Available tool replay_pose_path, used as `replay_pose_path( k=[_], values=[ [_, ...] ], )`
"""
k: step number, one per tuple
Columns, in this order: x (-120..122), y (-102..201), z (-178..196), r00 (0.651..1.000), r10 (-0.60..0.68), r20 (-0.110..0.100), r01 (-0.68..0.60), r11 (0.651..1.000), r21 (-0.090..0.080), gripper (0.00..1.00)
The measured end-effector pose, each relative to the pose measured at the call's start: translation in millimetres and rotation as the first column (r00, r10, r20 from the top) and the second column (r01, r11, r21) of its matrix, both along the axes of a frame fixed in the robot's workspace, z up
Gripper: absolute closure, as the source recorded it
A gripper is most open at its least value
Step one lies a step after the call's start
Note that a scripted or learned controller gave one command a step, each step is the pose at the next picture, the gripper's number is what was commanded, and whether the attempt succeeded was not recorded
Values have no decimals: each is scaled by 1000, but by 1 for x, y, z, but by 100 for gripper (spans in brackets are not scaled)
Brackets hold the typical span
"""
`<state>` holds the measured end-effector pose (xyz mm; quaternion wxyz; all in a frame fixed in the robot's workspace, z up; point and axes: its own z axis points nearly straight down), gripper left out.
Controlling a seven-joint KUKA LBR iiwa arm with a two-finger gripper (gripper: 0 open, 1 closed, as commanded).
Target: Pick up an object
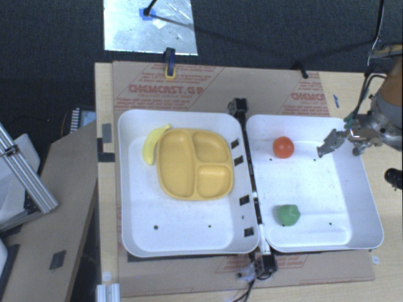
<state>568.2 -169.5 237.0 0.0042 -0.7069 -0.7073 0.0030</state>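
In the right bin [359, 200] lie an orange ball [283, 146] near the back left and a green object [289, 214] near the front left. My gripper [330, 145] hangs over the bin's back right part, some way right of the orange ball, with nothing seen between its fingers. The left bin [135, 231] holds a yellow divided tray [192, 163] and a yellow banana [152, 143] resting against the tray's left edge.
A black hinge strip [247, 175] runs between the two bins. The bins sit on a cardboard sheet [189, 87] on the bench. A shiny metal plate [150, 16] lies on the dark floor behind. A cable runs at the far right.
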Motion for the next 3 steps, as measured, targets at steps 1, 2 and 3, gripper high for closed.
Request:
replay_pose_path(
  k=[1,2,3],
  values=[
    [2,0,7,1000,3,11,-3,1000,-2,0],
    [11,-3,-41,1000,1,9,-1,1000,-2,0],
    [4,0,-86,1000,0,9,0,1000,-1,0]
  ],
)
